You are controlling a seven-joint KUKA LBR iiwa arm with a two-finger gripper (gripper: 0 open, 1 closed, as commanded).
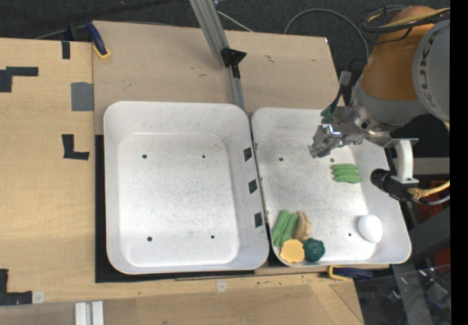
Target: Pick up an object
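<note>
I can't tell how my gripper (322, 145) is set; hovering beside the green piece (346, 173), it may descend off-target and miss.

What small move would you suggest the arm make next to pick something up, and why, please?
Probably a short shift toward the view's lower right and then down onto the green ridged piece. The gripper hangs over the right bin just up and left of that piece, which lies alone on bare floor, apart from the cluster in the bin's near corner and the white ball.
</note>
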